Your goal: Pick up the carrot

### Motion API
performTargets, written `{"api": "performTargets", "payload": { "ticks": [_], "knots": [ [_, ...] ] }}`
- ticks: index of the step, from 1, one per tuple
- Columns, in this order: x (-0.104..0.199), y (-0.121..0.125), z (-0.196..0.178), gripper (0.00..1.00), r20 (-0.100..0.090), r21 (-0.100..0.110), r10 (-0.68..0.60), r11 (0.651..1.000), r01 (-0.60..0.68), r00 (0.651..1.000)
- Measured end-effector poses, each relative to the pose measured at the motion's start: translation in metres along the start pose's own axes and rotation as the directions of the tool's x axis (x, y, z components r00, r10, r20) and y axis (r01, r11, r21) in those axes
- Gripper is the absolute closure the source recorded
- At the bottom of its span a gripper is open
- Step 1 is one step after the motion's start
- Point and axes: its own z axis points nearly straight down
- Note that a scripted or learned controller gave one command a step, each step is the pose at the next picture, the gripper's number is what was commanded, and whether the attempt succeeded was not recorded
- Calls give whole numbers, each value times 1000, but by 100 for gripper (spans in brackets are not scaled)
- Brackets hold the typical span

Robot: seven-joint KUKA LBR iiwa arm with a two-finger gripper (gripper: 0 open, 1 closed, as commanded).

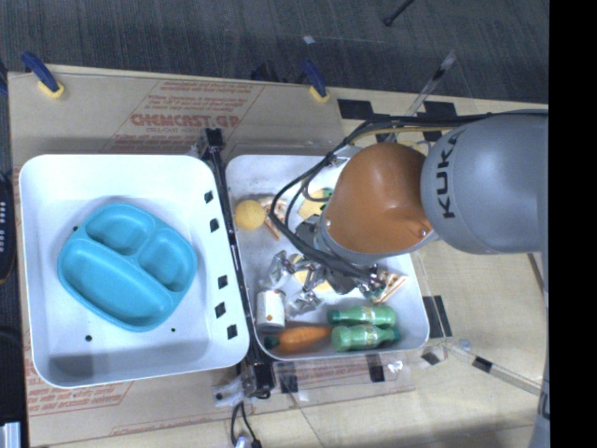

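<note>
The orange carrot (300, 338) lies flat along the front wall of the right bin (250, 278), just left of a green bottle. My gripper (300, 281) hangs a little behind and above the carrot, with its metal fingers pointing down into the bin near a small white can. The arm's orange band and grey body cover the middle and right of that bin. Nothing shows between the fingers, and the carrot rests on the bin floor.
A green bottle (364, 329) lies right of the carrot. A small white can (270, 308) stands to its upper left, and a yellow ball (248, 215) sits near the bin's back. The left bin (37, 250) holds a blue divided plate (128, 264).
</note>
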Motion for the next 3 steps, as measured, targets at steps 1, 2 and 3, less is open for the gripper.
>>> {"api": "performTargets", "payload": {
  "ticks": [1,2,3],
  "knots": [
    [24,2,-21,100,-14,-5,337,941,-337,941],
    [24,2,-21,0,-14,-5,336,942,-336,942],
    [16,-65,-78,0,-8,-3,52,999,-52,999]
  ]
}}
